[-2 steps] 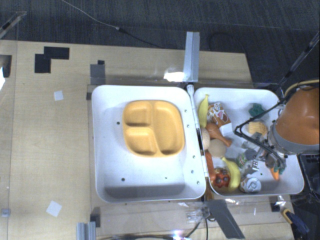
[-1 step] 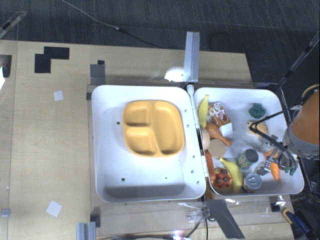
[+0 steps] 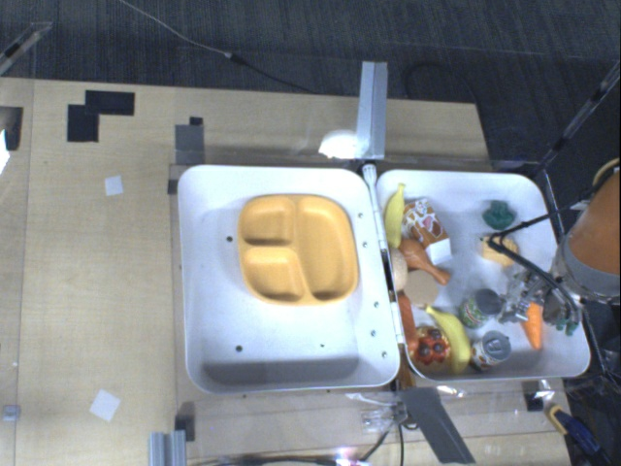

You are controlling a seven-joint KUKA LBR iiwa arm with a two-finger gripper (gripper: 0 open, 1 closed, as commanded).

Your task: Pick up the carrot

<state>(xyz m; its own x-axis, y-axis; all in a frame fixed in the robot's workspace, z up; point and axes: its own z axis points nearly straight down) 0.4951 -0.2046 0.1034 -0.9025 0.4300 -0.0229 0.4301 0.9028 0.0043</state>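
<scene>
Carrot (image 3: 533,326) lies lower right in the right bin (image 3: 568,362), just beside the gripper (image 3: 529,294); finger state: cannot tell. Risk: slips off the taper, or snags the can (image 3: 496,346) and banana (image 3: 451,330) close by. Left bin (image 3: 209,260) holds a yellow divided tray (image 3: 294,249). Wooden bench (image 3: 87,289); dark carpet (image 3: 243,17) at the top.

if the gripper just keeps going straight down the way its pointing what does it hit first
Most likely the carrot: the gripper hangs right over it in the right bin. Height is hard to judge from this slanted view, so it could land just beside it on the bin floor.
</scene>
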